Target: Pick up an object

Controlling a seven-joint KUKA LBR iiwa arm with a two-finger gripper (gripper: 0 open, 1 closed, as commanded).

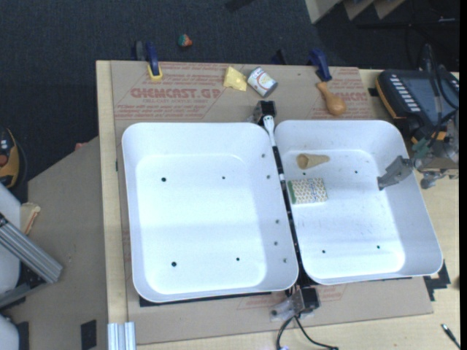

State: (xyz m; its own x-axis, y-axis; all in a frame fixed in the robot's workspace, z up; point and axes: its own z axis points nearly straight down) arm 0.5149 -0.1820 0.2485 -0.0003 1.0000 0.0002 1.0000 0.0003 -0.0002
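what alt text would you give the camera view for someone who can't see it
The gripper hangs at the right bin's right edge, apart from a tan cone-shaped piece and a green-speckled pad lying near that bin's left wall. The left bin sits beside it.

Robotics lab: clamped board [182, 91], twin white bins [146, 195], loose cabling [306, 334].

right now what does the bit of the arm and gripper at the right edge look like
The gripper is a dull grey metal piece tapering to a blunt tip over the right bin. Behind it the wrist is a blocky grey assembly with a teal-tinged part and dark cables looping up. It is too small and blurred to make out any markings.
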